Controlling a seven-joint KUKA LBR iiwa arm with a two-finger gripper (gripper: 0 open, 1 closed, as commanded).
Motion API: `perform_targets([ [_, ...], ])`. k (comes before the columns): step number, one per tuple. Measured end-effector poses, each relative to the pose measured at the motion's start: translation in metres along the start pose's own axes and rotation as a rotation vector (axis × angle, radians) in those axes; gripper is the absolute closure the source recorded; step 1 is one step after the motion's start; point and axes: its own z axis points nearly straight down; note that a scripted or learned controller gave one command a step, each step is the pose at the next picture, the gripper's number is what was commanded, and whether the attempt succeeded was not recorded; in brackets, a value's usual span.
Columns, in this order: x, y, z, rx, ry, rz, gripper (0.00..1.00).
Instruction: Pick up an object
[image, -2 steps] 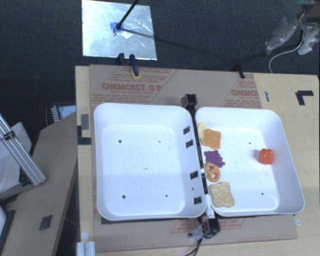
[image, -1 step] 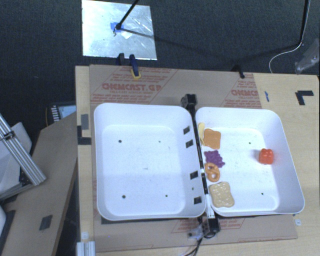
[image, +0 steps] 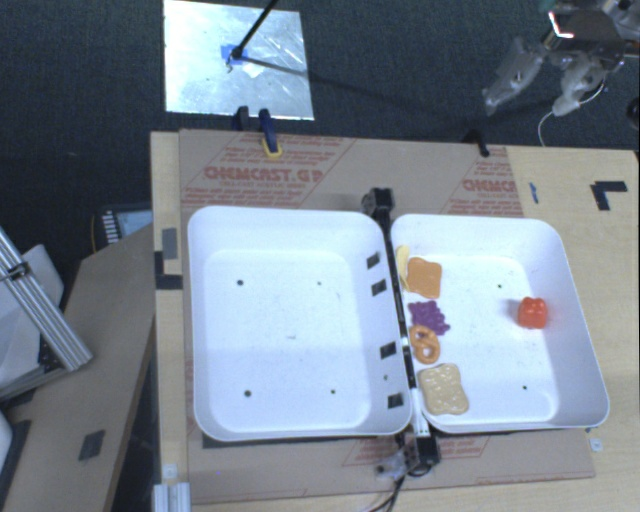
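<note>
Along the right bin's (image: 560, 250) left wall, at nine o'clock, small food pieces (image: 432, 325) are lined up; a red pepper (image: 532, 313) is seen at three o'clock. The gripper (image: 545, 85), spread open and empty, is held well beyond at one o'clock.

arm (image: 590, 20): cut off at top-right edge | fingers (image: 505, 85): blurred, spread unclear

A robotics lab: white bins (image: 480, 232) on a cardboard-covered bench (image: 330, 165), aluminium framing (image: 40, 310) alongside.
</note>
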Motion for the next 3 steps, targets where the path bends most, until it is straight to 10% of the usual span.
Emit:
perform_targets([
  [1, 0.072, 0.049, 0.001, 0.0, -0.001, 0.005, 0.0],
  [2, 0.019, 0.016, -0.001, 0.002, -0.004, 0.019, 0.0],
  [3, 0.124, 0.022, 0.0, 0.001, 0.0, 0.003, 0.0],
])
